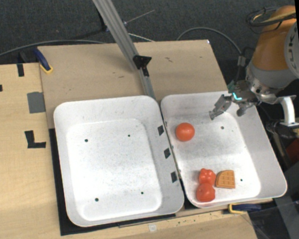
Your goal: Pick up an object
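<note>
Nothing is picked yet: the gripper [229, 107] hangs wide and holding nothing, near the right bin's [264, 146] far corner, apart from the tomato [185, 132].

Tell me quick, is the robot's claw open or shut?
Gripper: open, holding nothing, above the right bin.

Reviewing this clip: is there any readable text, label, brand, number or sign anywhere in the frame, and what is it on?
None can be read.
The black tape marks on the wooden bench are plain shapes, not letters.
The two shallow white bins carry only dark specks.
The round orange ball, red pepper-shaped toy and tan waffle-shaped toy bear no print.
</note>
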`<state>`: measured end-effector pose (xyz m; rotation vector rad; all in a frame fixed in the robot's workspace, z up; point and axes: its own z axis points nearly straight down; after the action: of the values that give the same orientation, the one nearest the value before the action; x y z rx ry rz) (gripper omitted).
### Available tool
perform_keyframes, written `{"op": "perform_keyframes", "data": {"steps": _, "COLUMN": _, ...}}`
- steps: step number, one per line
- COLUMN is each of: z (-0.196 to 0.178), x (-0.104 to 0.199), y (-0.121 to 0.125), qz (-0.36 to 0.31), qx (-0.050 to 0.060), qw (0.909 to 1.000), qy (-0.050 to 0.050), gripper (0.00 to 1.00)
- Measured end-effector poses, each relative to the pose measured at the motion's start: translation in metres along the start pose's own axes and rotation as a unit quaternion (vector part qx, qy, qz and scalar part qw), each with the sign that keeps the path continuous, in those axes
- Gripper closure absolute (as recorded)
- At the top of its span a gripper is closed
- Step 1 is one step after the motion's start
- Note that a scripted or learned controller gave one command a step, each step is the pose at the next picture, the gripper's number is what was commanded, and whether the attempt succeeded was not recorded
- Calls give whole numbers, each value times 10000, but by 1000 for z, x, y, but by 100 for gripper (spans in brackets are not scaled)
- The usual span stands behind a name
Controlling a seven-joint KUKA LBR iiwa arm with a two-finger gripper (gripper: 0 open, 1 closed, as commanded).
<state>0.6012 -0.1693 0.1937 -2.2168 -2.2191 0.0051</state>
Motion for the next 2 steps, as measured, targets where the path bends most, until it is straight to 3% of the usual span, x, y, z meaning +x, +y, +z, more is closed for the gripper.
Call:
{"op": "perform_keyframes", "data": {"steps": 1, "z": -3, "x": 0, "y": 1, "qz": -6, "qx": -24, "qw": 10000, "qy": -6, "gripper": 0}}
{"op": "perform_keyframes", "data": {"steps": 2, "z": 42, "x": 5, "y": 2, "qz": -9, "qx": 0, "qw": 10000, "qy": -6, "gripper": 0}}
